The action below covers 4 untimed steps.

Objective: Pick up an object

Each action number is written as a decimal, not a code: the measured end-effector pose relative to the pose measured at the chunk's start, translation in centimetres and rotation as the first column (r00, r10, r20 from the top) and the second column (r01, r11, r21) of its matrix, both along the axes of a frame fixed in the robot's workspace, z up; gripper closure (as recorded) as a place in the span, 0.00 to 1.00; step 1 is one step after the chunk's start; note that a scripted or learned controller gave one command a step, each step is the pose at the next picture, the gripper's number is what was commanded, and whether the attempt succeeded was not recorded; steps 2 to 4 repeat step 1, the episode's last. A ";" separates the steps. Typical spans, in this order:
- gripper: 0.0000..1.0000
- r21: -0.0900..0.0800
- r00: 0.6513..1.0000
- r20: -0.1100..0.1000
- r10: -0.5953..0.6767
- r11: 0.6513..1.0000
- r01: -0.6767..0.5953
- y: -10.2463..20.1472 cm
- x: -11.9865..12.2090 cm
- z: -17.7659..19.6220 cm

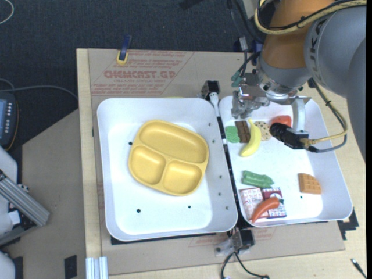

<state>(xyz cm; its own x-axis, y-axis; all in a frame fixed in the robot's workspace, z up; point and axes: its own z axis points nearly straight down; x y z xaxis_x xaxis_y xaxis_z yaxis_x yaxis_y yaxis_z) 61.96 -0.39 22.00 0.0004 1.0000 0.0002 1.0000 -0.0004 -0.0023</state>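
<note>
Banana (251, 145) lies in the upper left part of the right bin (340, 186), close to the wall that divides the two bins, with a brown block (243, 131) and a green piece (232, 134) touching or just beside it. The gripper (243, 109) hangs right above this cluster; whether its fingers are apart or together I cannot tell, since the wrist hides them. Room is tight there, between the wall and a red piece (282, 121) to the right. Lower in the same bin, with more open floor around them, sit a green bean pod (257, 179), a red pepper (265, 207) on a printed packet (256, 197), and a waffle (309, 183). The left bin (110, 156) holds a yellow divided plate (168, 157), well clear of its walls
</note>
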 end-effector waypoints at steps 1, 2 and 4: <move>1.00 -0.001 1.000 0.003 0.001 1.000 -0.001 -0.1 0.7 -0.5; 1.00 -0.001 1.000 0.003 0.001 1.000 -0.001 -0.1 0.7 -0.5; 1.00 -0.001 1.000 0.003 0.001 1.000 -0.001 -0.1 0.7 -0.5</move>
